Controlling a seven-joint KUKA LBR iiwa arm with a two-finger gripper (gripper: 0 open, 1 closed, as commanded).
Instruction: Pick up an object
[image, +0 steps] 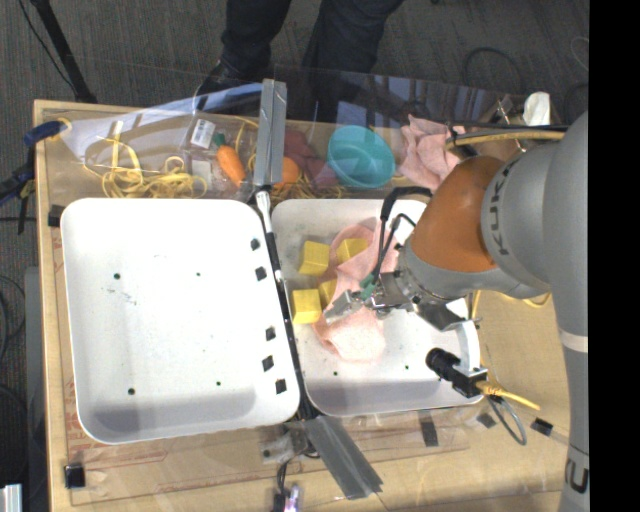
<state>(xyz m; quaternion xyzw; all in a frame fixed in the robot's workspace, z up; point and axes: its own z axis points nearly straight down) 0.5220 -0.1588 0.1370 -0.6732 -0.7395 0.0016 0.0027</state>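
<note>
Overhead, two white bins (160, 330) on wooden bench (520, 440)

Two shallow white bins of smooth, faintly glossy plastic: the right bin (440, 400) lies under the gripper (352, 300), the left bin (160, 310) well to its side. Just below the metal-and-black-plastic gripper lies a soft pink cloth (352, 335), matt and crumpled. Beside it sit matt yellow foam-like blocks (314, 257). The arm's orange band (462, 225) shines glossy, its grey casing (535, 210) smooth and satin. Beyond the gripper, a glossy teal plastic bowl (360, 157), another pink cloth (432, 145) and clear crinkled plastic bags (160, 140) rest on the pale wooden bench (530, 455).
</note>
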